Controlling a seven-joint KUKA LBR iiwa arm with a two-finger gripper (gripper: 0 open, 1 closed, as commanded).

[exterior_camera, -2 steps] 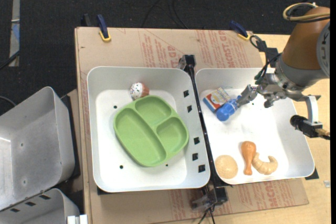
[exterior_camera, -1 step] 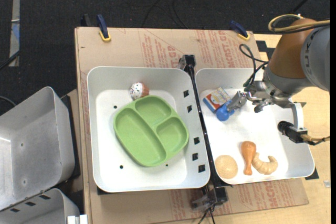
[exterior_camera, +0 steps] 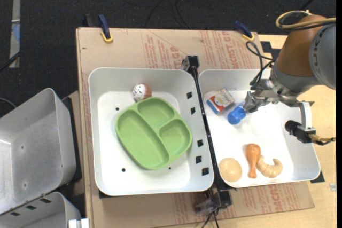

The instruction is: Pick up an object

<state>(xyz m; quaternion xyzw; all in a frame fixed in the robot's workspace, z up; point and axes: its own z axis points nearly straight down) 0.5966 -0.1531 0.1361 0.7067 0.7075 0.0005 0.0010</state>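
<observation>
In the right bin my gripper hangs low at the end of the grey arm with its orange band. A small blue object lies just to the lower left of the gripper, touching or almost touching it. A red, white and blue carton rests to the left of that. Toward the front of this bin lie an orange drumstick, a tan croissant and a round beige bun.
The left bin holds a green divided plate and a small speckled ball behind it. A black divider with clips runs between the bins. A grey tub stands off the bench at left.
</observation>
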